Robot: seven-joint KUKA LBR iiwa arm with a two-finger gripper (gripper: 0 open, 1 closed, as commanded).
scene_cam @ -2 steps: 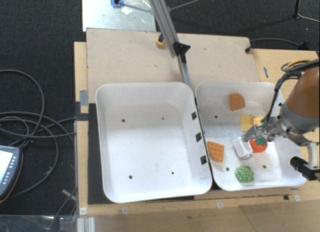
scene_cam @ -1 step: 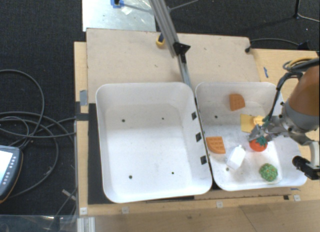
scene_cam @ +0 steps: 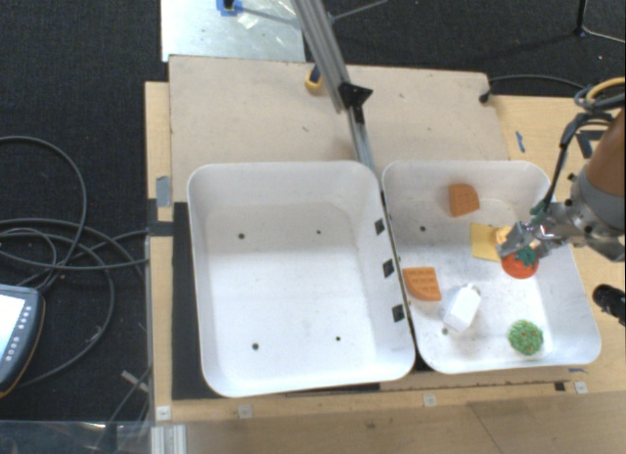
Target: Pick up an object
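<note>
My gripper (scene_cam: 518, 249) reaches into the right bin (scene_cam: 558, 276) from the right and stands near that bin's right wall. A small red round object (scene_cam: 520, 266) lies directly under the gripper's tip and is partly covered by it. I cannot tell whether the gripper is touching it. A yellow flat piece (scene_cam: 482, 242) lies just left of the gripper.
The right bin also holds an orange wedge (scene_cam: 464, 199) at the back, an orange waffle-like piece (scene_cam: 423, 283), a white object (scene_cam: 462, 307) and a green ball (scene_cam: 525, 337) at the front right. The left bin (scene_cam: 210, 247) stands beside it. A grey pole (scene_cam: 328, 46) slants over the back.
</note>
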